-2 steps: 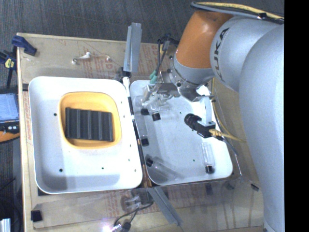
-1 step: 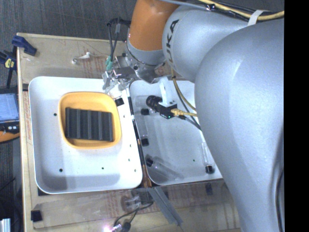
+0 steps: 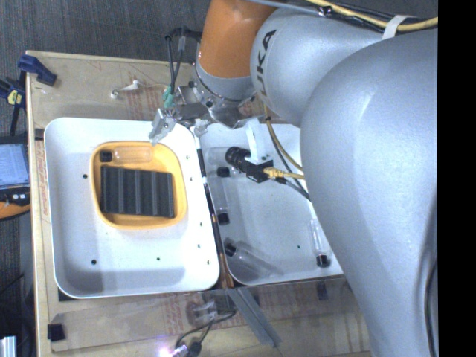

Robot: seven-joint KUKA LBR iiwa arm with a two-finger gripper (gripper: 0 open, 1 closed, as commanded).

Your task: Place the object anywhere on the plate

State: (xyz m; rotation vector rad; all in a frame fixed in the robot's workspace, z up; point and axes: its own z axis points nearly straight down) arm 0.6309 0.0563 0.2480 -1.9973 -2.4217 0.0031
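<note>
We see the grey arm [image 3: 357, 125] reaching in from the right, its orange band [image 3: 232, 36] uppermost, and the gripper [image 3: 162, 125] pointing down over the far rim of the left bin [image 3: 119, 274]. We cannot tell its state. The left bin holds a yellow plate [image 3: 100, 184]; the object [image 3: 137, 192], a dark ribbed block, lies flat on it. The right bin [image 3: 275, 236], touching alongside, contains several small dark items and a clear tube [image 3: 249, 257].

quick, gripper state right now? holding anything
gripper: over the top edge of the yellow plate in the left bin; open or shut cannot be told, and nothing is seen in its grasp.
</note>
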